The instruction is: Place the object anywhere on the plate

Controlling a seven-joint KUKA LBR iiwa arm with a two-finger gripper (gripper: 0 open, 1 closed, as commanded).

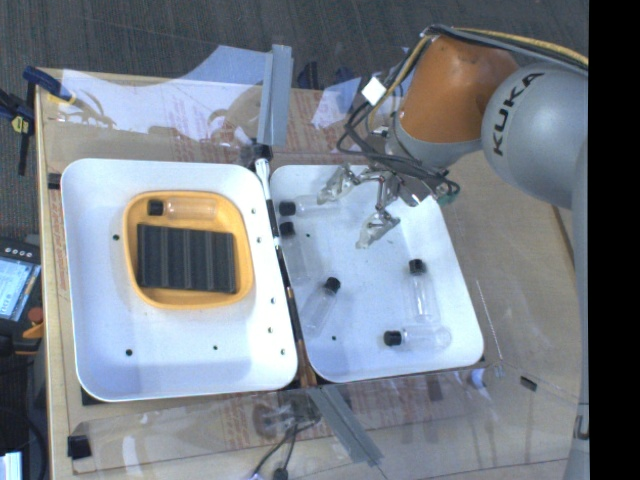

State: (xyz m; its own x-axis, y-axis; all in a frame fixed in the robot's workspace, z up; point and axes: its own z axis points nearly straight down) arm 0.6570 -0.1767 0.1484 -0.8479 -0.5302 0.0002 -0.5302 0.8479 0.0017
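Observation:
A yellow plate [228, 213] with a dark ribbed middle lies in the left bin [90, 328]. On its far left corner rests one clear vial with a black cap [156, 208]. Several more clear black-capped vials lie in the right bin [455, 298], among them one near the centre [330, 285], one at the right [416, 266] and one at the front [393, 338]. My gripper [358, 208] hangs low over the far part of the right bin, open, its metal fingers [379, 225] spread with nothing between them. It touches no vial.
Two more capped vials [287, 208] lie against the right bin's left wall, close to the divider between the bins. Papers and a metal bar [273, 98] lie behind the bins. A device with a screen [15, 283] sits at the left edge.

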